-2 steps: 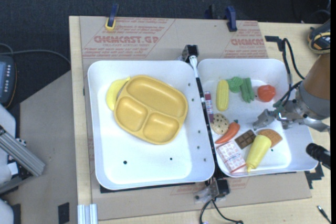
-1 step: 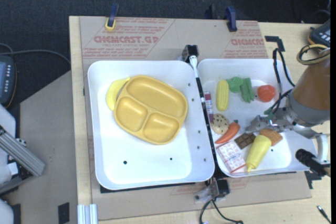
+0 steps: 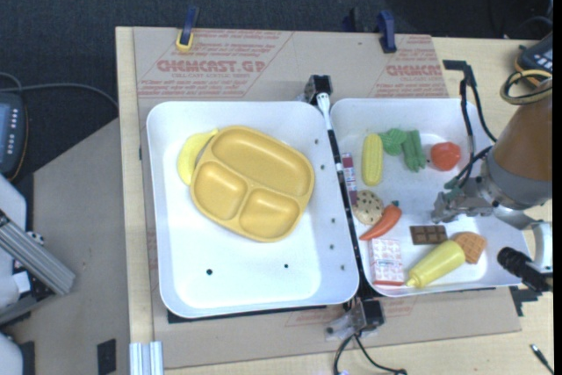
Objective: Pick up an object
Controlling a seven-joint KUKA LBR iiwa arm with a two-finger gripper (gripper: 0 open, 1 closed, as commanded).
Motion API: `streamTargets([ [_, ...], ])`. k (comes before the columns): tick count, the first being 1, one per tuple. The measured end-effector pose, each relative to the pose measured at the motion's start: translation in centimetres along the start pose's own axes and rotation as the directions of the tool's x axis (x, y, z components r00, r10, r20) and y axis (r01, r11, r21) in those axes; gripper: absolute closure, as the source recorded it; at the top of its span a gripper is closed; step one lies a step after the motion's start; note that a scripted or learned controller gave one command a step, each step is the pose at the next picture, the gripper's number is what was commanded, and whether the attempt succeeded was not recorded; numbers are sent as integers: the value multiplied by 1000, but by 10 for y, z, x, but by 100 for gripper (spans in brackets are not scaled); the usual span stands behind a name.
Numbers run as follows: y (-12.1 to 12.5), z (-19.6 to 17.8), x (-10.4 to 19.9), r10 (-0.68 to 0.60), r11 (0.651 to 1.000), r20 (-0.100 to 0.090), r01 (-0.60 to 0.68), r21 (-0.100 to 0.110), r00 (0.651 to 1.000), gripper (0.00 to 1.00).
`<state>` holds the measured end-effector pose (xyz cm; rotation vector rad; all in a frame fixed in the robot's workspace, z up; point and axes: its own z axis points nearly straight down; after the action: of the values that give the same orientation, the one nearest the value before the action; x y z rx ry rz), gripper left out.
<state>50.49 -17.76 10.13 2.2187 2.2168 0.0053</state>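
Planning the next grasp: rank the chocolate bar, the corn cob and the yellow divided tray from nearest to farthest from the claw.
Measured from the claw:
1. Chocolate bar, just below it in the right bin.
2. Corn cob, at the right bin's left side.
3. Yellow divided tray, across in the left bin.

The bench [image 3: 263,57] is lying under brown printed cardboard, which is covering its top from edge to edge. Two shallow white bins are sitting side by side on it, the left bin [image 3: 176,215] and the right bin [image 3: 351,114] touching along their inner rims. A yellow clamp [image 3: 186,32] and a blue clamp [image 3: 385,29] are gripping the far edge of the cardboard
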Motion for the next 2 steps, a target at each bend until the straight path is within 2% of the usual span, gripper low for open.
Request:
streamTargets([
  [2,7,-115,-17,-1,1000,3,1,-1,1000,100],
])
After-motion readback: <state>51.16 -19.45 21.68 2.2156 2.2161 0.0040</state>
